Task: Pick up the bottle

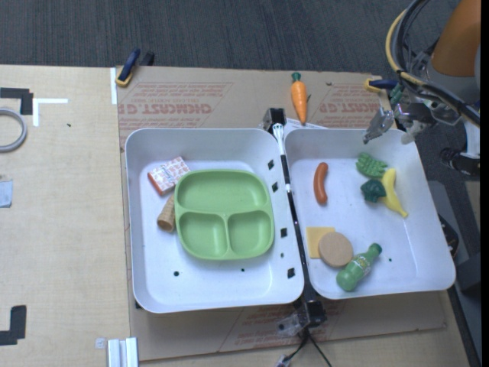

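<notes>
A green bottle (357, 267) lies on its side near the front of the right bin (428, 274), its cap pointing up and to the right. Its base touches a round tan cookie (335, 249). My gripper (390, 132) hangs over the back right corner of that bin, far from the bottle. Its fingers stand open with nothing between them.
The right bin also holds a yellow cheese slice (316, 235), a sausage (321, 183), a banana (394, 193), broccoli (373, 191) and a green leafy piece (370, 164). A carrot (298, 98) lies behind the bins. The left bin holds a green divided plate (225, 212), a cone (166, 217) and a snack pack (168, 174).
</notes>
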You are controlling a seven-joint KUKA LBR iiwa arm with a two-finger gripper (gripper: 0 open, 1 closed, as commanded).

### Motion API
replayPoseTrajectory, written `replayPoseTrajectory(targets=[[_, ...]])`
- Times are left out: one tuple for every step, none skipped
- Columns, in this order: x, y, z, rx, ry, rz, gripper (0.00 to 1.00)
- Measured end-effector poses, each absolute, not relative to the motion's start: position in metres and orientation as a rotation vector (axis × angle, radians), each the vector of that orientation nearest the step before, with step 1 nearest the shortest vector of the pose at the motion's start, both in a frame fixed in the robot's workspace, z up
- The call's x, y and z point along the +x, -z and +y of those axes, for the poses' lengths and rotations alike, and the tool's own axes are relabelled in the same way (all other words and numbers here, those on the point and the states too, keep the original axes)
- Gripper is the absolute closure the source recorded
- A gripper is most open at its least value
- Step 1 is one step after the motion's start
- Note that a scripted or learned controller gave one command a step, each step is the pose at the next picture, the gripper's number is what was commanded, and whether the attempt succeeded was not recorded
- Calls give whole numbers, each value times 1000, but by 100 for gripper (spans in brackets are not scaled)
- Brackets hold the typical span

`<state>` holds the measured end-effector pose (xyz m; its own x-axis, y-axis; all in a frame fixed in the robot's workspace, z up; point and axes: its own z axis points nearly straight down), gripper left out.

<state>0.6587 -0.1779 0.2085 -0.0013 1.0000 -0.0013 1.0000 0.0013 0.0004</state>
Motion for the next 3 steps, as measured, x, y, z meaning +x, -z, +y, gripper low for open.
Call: replayPoseTrajectory(targets=[[659,-219,-178,2214,2,2224,100],[586,-242,-165,2101,1,2334,100],[513,-266,-195,2408,2,2018,100]])
